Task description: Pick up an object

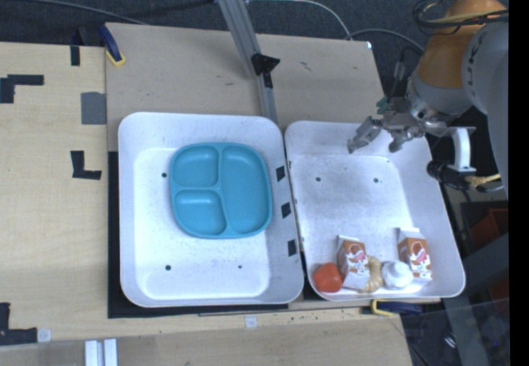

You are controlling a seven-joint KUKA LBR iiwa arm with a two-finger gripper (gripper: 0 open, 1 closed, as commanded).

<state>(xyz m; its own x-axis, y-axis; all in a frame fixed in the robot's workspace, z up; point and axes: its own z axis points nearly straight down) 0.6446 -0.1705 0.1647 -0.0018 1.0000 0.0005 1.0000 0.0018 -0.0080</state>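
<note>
Where two bins (149,273) sit, wooden bench (50,216)

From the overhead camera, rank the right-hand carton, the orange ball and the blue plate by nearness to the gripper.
1. Right-hand carton, right bin's near right corner, below the gripper.
2. Orange ball, same bin's near left corner.
3. Blue plate, left bin.

Pale wooden bench (190,67) bore two shallow white bins touching side by side, left bin (140,273), right bin (331,137), black tape marks (83,164) lay at its left, blue-and-yellow clamp (111,46) near the far edge.
</note>
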